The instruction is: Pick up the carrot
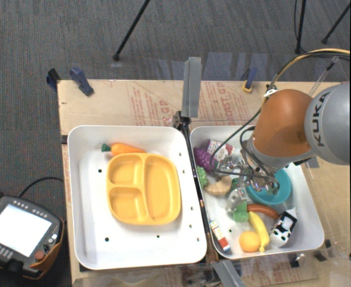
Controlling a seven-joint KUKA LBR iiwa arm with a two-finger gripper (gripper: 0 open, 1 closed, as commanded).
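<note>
Carrot (126, 148) lies in the left bin (79, 220), at its far side, just beyond the far edge of the yellow divided plate (144, 188) and touching or nearly touching that rim; its green top points left and its orange body runs to the right. The plate sits in the middle of the left bin with three compartments showing. The arm (327, 127) reaches in from the right, its grey link high over the right bin's far right corner and its orange band (281, 124) bulging toward the camera, so that the wrist points steeply down into the right bin (316, 232). The gripper (242, 181) hangs below the band among wires and metal parts, over the middle of the right bin, well apart from the carrot; whether it is clenched or released cannot be told, since the clutter around it hides that. Beneath and around it lie toy foods: purple grapes (203, 158) at the far left of that bin, a green piece (203, 179) just nearer, a pale tan piece (219, 188) beside the gripper, a teal bowl (278, 188) to its right, a sausage (262, 210), a banana (259, 229), an orange (249, 241) and a black-and-white cow figure (282, 228) (all at the near right). A handheld pendant (20, 235) rests on the floor at the near left.
</note>
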